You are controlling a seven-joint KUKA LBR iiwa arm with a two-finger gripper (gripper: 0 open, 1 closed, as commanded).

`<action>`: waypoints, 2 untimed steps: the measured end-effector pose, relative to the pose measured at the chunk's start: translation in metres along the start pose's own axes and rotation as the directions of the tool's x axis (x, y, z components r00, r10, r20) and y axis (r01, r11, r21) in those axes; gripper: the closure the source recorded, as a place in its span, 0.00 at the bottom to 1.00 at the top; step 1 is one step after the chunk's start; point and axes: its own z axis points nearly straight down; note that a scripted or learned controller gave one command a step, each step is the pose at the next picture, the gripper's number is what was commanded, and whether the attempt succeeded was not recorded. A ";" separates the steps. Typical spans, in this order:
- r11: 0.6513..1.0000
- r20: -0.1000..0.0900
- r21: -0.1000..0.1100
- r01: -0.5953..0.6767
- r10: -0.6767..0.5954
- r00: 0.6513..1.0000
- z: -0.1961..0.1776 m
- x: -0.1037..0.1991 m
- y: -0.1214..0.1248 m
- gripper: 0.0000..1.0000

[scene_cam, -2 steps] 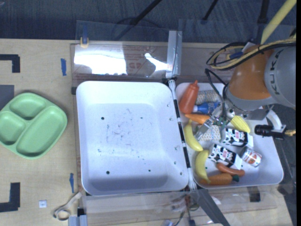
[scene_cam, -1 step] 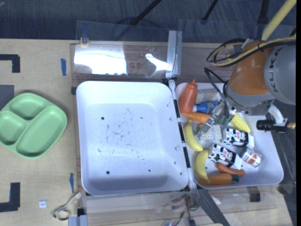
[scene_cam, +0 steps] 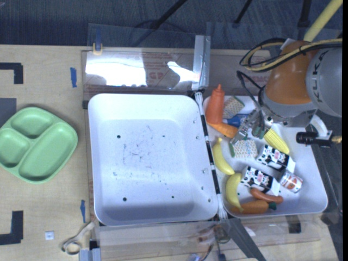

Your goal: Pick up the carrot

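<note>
Two white bins sit side by side on the bench [scene_cam: 38, 75], seen from the one overhead camera. Left bin [scene_cam: 147, 156] has a bare floor with a few faint marks, lots of free room. Right bin [scene_cam: 318, 192] is crowded. Arm [scene_cam: 304, 80] comes in from the right, orange band over the right bin's upper part, tool [scene_cam: 247, 130] low among the clutter near the bin's upper left; can't tell whether the tool is spread or pressed together, too small and cluttered. Carrot [scene_cam: 224, 128] lies just left of the tool, tight by the shared wall between the bins, just below the orange bottle [scene_cam: 215, 106] that leans along that wall. Whether the tool touches the carrot, can't tell. Banana [scene_cam: 221, 157] runs down the same wall below the carrot, a second banana [scene_cam: 232, 191] below that near the bottom left corner. Another orange carrot-like piece [scene_cam: 261, 196] lies along the bin's lower edge. Corn cob [scene_cam: 276, 140] sits right of the tool, black-and-white patterned boxes [scene_cam: 265, 170] in the middle, small red-white can [scene_cam: 291, 184] toward the right. Little open floor in this bin, only a strip at the far right edge. Green divided plate [scene_cam: 35, 144] rests on the bench well left of both bins. Clear panel [scene_cam: 144, 67] stands behind the left bin.
</note>
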 end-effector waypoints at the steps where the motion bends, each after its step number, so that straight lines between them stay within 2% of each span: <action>1: 1.000 -0.011 0.006 0.001 0.000 1.000 0.000 0.002 -0.001 0.00; 2: 1.000 -0.011 0.006 0.001 0.000 1.000 0.000 0.002 -0.001 0.00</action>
